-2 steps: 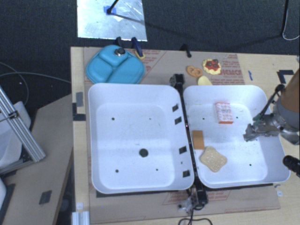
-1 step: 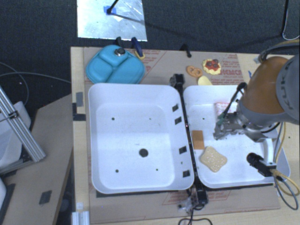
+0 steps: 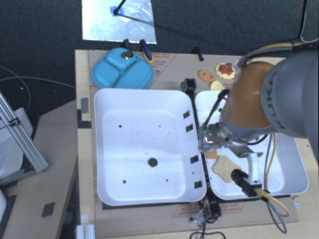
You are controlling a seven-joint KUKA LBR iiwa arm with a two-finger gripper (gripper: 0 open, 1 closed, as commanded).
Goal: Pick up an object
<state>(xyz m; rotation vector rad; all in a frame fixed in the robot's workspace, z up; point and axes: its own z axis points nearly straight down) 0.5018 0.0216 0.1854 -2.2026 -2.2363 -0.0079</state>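
Two white bins (image 3: 144, 101); one toast slice (image 3: 224, 167) (right bin), beside gripper (image 3: 209, 142)

"KUKA" lettering on arm (image 3: 279, 96)

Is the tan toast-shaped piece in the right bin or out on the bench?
In: the tan toast-shaped piece lies on the right white bin's floor.

Grey arm (image 3: 299, 93) with orange band, perhaps yellow cabling.
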